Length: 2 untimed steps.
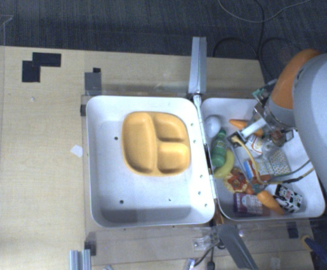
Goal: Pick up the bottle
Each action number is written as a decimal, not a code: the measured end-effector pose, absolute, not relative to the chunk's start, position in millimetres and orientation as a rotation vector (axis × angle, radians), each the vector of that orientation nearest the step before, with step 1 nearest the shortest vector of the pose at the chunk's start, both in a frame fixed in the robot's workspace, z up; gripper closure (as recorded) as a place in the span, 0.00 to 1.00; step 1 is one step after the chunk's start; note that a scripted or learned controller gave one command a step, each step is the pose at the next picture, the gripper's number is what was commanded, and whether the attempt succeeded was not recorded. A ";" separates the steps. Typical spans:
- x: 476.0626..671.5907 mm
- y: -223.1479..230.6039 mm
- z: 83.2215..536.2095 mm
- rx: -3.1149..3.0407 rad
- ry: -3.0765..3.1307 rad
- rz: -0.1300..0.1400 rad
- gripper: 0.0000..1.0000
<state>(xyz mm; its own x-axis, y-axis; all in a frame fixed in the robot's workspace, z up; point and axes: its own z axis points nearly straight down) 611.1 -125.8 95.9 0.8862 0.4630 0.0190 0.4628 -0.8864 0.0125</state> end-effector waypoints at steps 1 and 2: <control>636.2 -162.2 95.2 3.132 0.348 0.020 1.00; 638.5 -170.6 95.7 3.154 0.363 0.014 1.00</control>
<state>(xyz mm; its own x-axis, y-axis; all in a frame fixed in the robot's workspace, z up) 638.5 -170.6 95.7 0.9738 0.2272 0.0127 0.2275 -0.9732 -0.0322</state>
